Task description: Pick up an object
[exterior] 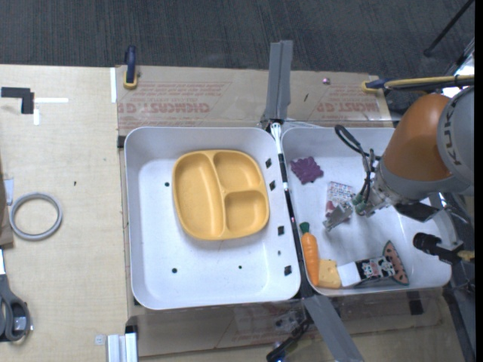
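The small printed packet (340,194) lies flat in the right bin (423,277), just beside the tool (339,217), which hangs low over the bin floor, apparently lined up to grip; whether it is wide or narrow I cannot tell. The carrot (309,253) and purple grapes (306,169) lie apart, out of its way.
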`<act>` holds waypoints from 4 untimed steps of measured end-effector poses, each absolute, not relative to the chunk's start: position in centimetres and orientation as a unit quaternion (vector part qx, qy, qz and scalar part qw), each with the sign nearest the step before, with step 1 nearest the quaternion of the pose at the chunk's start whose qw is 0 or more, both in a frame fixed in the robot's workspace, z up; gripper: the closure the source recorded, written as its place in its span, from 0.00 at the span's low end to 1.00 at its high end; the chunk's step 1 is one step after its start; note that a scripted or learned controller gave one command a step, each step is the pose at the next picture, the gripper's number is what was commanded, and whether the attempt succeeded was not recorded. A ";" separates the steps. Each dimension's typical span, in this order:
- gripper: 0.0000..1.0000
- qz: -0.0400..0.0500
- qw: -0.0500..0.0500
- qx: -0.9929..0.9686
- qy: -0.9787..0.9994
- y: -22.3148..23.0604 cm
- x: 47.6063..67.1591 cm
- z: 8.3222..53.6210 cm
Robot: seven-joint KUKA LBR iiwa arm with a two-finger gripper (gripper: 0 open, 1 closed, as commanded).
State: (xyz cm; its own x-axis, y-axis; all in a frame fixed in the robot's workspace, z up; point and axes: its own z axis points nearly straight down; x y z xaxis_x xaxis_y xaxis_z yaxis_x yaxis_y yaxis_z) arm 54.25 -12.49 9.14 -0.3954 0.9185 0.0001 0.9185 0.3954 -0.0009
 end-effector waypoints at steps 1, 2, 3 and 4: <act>0.00 0.001 -0.001 -0.617 -0.787 -12.7 58.7 9.2; 1.00 0.001 -0.001 -0.616 -0.788 -12.7 58.7 10.1; 1.00 0.001 0.000 -0.629 -0.777 -5.9 60.9 19.2; 1.00 0.002 0.000 -0.629 -0.778 -6.0 60.9 20.0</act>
